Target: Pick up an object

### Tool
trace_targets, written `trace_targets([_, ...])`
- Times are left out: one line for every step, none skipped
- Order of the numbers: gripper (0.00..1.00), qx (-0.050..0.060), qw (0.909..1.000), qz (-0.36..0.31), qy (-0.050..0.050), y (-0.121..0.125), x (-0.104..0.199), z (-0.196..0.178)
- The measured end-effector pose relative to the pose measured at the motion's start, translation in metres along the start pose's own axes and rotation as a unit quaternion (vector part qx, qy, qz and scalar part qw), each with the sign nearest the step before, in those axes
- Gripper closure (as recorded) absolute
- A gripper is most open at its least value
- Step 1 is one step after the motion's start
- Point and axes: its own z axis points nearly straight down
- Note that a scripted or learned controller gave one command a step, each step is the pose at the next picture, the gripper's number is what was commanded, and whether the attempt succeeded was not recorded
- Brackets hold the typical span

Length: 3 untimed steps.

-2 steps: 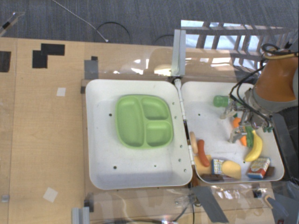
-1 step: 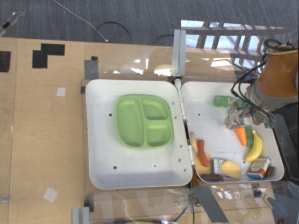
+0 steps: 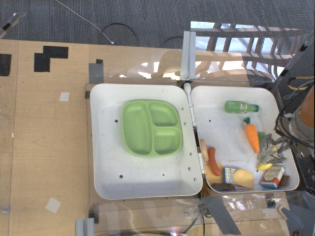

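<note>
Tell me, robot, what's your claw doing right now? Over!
Claw low at right bin's right edge, beside carrot. Nothing seen held. Green bottle, small box nearby; toys crowd the near corner. Green plate in left bin.

The arm (image 3: 301, 117) is cut off by the right frame edge. The gripper (image 3: 271, 150) at the right bin's (image 3: 231, 127) right rim is too small and cluttered to resolve. Items in its lower corner overlap; labels are unreadable.
</note>
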Motion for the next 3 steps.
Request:
trace_targets([1.00,0.001,0.9954,0.096,-0.003,0.014,-0.033,-0.080])
trace_targets([1.00,0.000,0.9758,0.219,-0.002,0.006,-0.056,-0.128])
trace_targets([1.00,-0.001,0.9426,0.334,0.001,0.073,-0.021,-0.109])
